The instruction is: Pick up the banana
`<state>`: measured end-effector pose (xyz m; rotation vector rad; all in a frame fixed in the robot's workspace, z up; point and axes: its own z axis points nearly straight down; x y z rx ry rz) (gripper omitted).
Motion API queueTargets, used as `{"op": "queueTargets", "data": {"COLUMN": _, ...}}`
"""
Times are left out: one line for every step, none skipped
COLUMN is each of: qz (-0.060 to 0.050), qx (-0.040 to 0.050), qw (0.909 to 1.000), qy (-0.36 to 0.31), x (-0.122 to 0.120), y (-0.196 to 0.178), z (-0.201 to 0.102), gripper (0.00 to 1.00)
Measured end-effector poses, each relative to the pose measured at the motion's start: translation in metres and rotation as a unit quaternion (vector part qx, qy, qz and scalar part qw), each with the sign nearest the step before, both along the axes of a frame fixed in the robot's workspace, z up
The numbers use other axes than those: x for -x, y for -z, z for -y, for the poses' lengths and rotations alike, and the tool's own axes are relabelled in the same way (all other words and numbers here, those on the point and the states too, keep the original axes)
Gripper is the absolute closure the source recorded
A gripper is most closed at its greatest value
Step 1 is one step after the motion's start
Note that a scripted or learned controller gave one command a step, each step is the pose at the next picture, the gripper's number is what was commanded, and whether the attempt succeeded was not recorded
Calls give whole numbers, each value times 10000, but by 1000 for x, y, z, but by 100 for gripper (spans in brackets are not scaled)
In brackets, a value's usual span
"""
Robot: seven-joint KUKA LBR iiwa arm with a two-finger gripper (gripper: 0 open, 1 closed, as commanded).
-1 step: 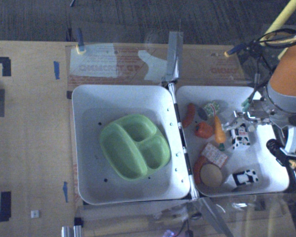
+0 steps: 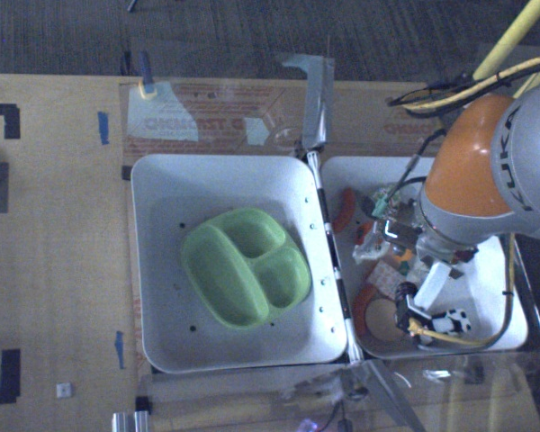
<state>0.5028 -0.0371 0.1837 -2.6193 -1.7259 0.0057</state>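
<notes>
The claw (image 2: 389,234) hung low in the cluttered bin (image 2: 497,282) right of the green plate (image 2: 245,266); I could not tell its opening. This looked like the reaching step. The banana probably lay right of the plate, beneath the arm, so the next move called for centring over it.

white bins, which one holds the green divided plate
The shallow white bin on the view's left holds the green divided plate; the arm covers the other bin.
</notes>
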Motion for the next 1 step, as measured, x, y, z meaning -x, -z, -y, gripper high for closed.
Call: {"op": "queueTargets", "data": {"qz": -2, "qx": 8, "qw": 9851, "qy": 1717, "x": 15, "y": 46, "z": 69, "gripper": 0}}
